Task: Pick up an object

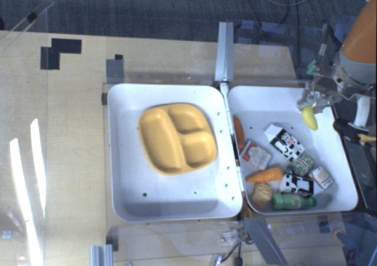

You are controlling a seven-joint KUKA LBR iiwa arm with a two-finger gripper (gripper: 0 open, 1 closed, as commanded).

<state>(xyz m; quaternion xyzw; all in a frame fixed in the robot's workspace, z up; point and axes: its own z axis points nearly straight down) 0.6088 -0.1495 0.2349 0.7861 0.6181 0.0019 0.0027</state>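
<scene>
While poised over the far right corner of the right-hand shallow white bin [265, 101], two-finger gripper [312, 105] of the grey, orange-banded arm, shown with a small, curved yellow banana-shaped object [310, 119] directly at its tip. Grip state not determinable at this slant: clenched on the yellow piece or merely resting against its upper end, impossible to say.

Principal risk, as judged: loss of the yellow piece on lifting, owing to a hold on one narrow, rounded end only, if any hold at all. Secondary risk: pinning against the bin's far wall close behind, leaving little room for a second approach. Little danger of snagging the neighbours, namely the black-and-white patterned carton [287, 143], the orange carrot [265, 174] and the green plastic bottle [293, 201], all clustered nearer the camera and apart from the tip.

Position of the target: immediately beneath the gripper and touching it, upper end lost against the tip, lower end pointing down toward the bin floor. Well apart from the moulded yellow compartment tray [177, 138] in the left-hand white bin [123, 141].
</scene>
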